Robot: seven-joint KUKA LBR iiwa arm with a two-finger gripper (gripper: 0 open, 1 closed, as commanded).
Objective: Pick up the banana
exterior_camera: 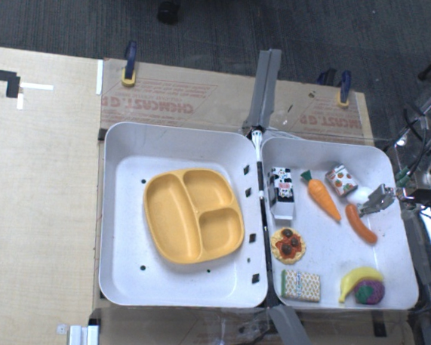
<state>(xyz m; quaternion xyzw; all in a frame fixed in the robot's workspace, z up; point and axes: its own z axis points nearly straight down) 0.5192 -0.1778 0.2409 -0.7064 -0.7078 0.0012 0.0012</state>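
Observation:
The banana (351, 282) is yellow and curved. It lies in the front right corner of the right bin (408, 258), touching a purple fruit (371, 292) on its right. My gripper (376, 200) hangs over the right side of the same bin, well behind the banana and just above the top end of a red-orange carrot (361, 224). It looks open, with nothing between its fingers. The arm comes in from the right edge.
The right bin also holds an orange carrot (323, 199), a small patterned box (341, 181), a cow-print carton (280, 192), a round tart (288, 245) and a cracker box (300, 285). A yellow divided plate (194, 215) lies in the left bin (116, 219).

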